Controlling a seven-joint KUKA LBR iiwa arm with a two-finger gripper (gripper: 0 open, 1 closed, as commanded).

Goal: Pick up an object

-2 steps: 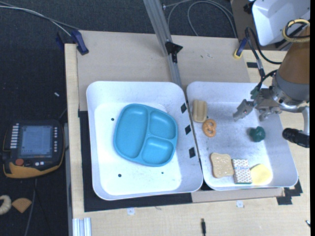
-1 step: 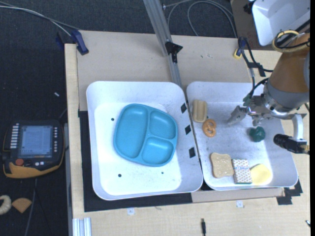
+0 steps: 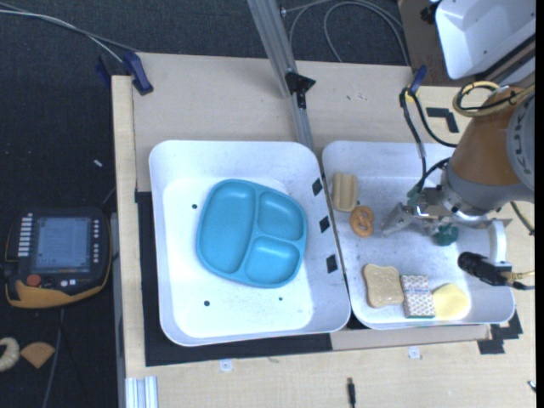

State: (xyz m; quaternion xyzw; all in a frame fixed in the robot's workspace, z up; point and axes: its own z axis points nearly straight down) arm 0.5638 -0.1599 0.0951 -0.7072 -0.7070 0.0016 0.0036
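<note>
- The hand (image 3: 406, 217) hung low over the right bin (image 3: 374, 155), reaching in from the right; whether its fingers stood wide or narrow could not be told, and nothing showed between them.
- It sat just right of a small pretzel-like snack (image 3: 361, 221), which, judged by that nearness, was the likeliest thing to be picked; the snack lay loose on the bin floor near the left wall.
- Just beyond the snack, farther back, a tan bread-like piece (image 3: 343, 191) lay close against the same wall, near enough to crowd an approach from that side.
- Toward the near edge of the bin, a slice of toast (image 3: 382, 285), a checkered block (image 3: 417, 296) and a yellow piece (image 3: 450, 301) lay in a row, touching or nearly so, well apart from the hand.
- A small green thing (image 3: 444, 235) showed under the wrist; what it was could not be told.
- The left bin (image 3: 170, 228) carried a blue divided plate (image 3: 252, 231), out of the way.
- Both bins rested on the desk (image 3: 212, 92).
</note>
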